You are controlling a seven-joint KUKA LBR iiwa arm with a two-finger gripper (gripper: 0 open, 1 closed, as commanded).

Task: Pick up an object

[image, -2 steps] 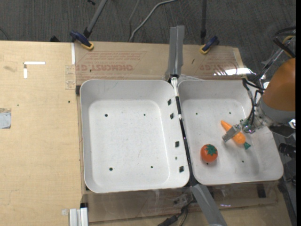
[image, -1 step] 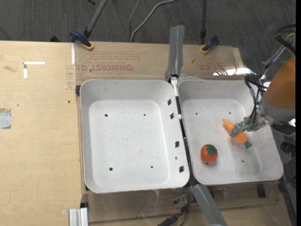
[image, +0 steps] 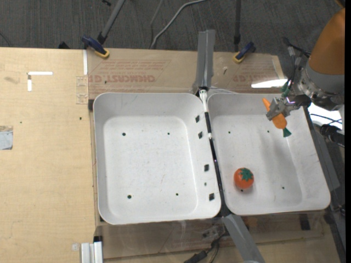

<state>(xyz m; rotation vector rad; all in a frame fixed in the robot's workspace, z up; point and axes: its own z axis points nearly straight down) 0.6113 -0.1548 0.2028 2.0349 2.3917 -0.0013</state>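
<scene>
Gripper [image: 285,104]: pinching small orange carrot-shaped toy [image: 279,117], lifted at upper right.
Round red tomato toy [image: 244,178]: resting lower right, in right white bin [image: 307,201].

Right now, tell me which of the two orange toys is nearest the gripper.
The long carrot-like toy with a green tip, right at the gripper in the right bin's far side. The round green-topped one lies near the front.

A robotics lab is suggested by clamped cardboard [image: 181,73] (blue clamps [image: 94,44]), loose cables [image: 175,12] and a plywood bench [image: 41,147].
</scene>
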